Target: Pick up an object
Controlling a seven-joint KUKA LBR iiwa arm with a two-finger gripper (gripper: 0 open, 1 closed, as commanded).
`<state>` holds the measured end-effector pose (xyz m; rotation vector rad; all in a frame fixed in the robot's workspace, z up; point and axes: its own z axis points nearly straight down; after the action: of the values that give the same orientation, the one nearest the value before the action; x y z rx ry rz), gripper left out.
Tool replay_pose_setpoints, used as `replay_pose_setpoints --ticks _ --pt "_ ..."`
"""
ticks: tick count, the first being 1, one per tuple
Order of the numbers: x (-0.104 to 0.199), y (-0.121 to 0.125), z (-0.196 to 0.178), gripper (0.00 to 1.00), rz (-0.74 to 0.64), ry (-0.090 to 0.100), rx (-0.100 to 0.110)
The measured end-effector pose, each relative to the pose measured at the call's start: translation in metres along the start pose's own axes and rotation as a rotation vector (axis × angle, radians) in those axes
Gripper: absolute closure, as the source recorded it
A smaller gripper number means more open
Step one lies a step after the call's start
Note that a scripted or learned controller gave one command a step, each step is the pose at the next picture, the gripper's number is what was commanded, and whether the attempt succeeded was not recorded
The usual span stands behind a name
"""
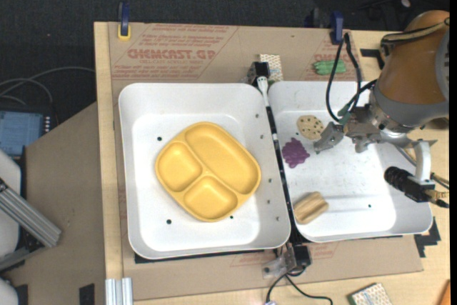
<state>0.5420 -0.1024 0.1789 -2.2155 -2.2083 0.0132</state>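
In the left white plastic bin [136,153] sits a yellow plastic plate with three parts [207,170]. It is wide, so it looks hard to pinch. In the right white bin [343,221] lie a purple bunch of toy grapes [294,152], a round brown toy cookie [309,126] and a tan toy bread roll [310,206]. The grey gripper [343,138] hangs beside the cookie, holding nothing; its fingers look a little apart. It should drop straight over one small toy, then squeeze slowly

A grey arm [414,93] with an orange band, black cables, and a metal pincer [343,139].
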Motion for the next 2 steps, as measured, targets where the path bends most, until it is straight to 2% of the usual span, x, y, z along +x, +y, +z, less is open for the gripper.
replay_pose_setpoints --ticks 1,2 --pt "0.005 0.059 0.097 0.00 -0.005 -0.003 -0.019" --pt "-0.006 0.096 0.092 0.00 -0.005 -0.006 -0.021"
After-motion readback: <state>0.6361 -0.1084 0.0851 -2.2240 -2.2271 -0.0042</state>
